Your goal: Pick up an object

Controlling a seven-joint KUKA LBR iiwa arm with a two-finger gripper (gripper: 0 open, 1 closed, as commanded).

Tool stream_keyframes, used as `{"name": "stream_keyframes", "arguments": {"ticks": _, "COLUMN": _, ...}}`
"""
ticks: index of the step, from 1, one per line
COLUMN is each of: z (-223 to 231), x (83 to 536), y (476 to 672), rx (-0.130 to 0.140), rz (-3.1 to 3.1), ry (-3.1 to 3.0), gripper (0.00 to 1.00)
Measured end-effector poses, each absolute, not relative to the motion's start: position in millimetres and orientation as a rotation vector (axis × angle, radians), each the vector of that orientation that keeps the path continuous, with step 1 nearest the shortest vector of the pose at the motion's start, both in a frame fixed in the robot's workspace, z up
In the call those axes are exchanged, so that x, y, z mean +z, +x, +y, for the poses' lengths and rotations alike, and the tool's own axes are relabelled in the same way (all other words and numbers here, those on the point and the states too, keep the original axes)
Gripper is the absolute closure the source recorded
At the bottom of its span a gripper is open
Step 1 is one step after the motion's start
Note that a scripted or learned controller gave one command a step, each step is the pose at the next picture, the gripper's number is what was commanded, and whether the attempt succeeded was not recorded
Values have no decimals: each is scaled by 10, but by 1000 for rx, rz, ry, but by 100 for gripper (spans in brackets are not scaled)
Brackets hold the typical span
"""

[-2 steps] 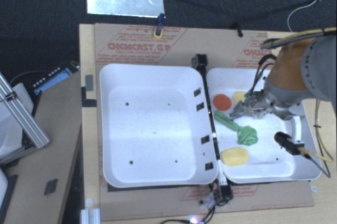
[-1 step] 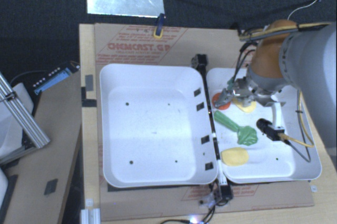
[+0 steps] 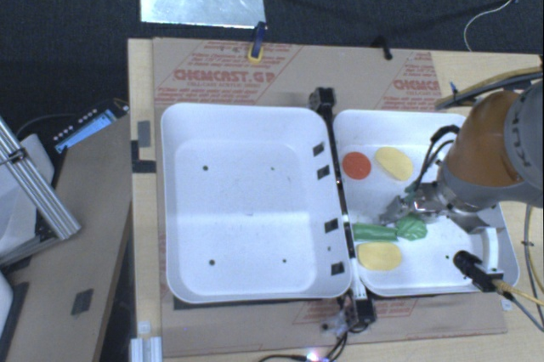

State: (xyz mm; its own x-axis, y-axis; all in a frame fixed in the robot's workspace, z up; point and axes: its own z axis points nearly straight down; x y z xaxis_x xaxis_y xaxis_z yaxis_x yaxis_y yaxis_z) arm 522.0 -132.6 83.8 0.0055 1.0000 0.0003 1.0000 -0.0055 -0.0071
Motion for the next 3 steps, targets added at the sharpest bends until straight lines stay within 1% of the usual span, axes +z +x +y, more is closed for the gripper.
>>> {"name": "stream_keyframes", "arguments": {"ticks": 1, "z": -1297, "x": 957, "y": 5286, "rx": -4, "rz": -2228, "ry": -2221, "gripper": 100}}
{"name": "stream_keyframes", "arguments": {"ticks": 2, "z": -656, "x": 3414, "y": 5457, "rx": -21, "rz": -2243, "ry": -2219, "gripper": 100}}
{"name": "stream_keyframes", "arguments": {"ticks": 3, "z": -241, "x": 3757, "y": 5947, "rx": -12, "rz": -2237, "ry": -2215, "gripper": 100}}
